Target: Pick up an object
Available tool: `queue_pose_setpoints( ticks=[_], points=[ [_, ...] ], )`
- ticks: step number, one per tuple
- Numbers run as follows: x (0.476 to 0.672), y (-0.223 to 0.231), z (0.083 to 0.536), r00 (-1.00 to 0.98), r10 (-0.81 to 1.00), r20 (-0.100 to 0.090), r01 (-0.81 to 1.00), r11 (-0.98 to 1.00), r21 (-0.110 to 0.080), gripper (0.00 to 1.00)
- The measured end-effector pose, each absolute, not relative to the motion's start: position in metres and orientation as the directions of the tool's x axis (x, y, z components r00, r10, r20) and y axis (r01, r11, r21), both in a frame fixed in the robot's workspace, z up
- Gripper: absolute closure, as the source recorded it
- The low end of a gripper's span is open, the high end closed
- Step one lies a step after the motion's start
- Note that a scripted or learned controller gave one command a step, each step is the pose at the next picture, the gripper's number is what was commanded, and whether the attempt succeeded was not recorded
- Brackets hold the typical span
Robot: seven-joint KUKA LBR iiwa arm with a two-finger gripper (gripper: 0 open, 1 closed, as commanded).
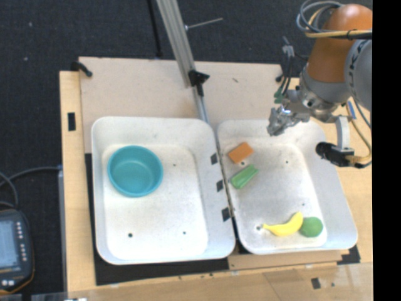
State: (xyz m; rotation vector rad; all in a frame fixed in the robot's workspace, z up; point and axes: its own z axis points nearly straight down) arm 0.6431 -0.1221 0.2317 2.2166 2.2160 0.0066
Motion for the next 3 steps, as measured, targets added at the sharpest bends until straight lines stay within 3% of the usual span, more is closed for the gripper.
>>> queue_pose_setpoints(
  ticks=[1,3],
  points=[
    [0.644,-0.123,0.243,-0.003,1.0,-0.001,1.0,0.003,0.003,1.0],
    [0.613,-0.025,0.252,-0.006,1.0,0.001,1.0,0.006,0.0,1.0]
  ],
)
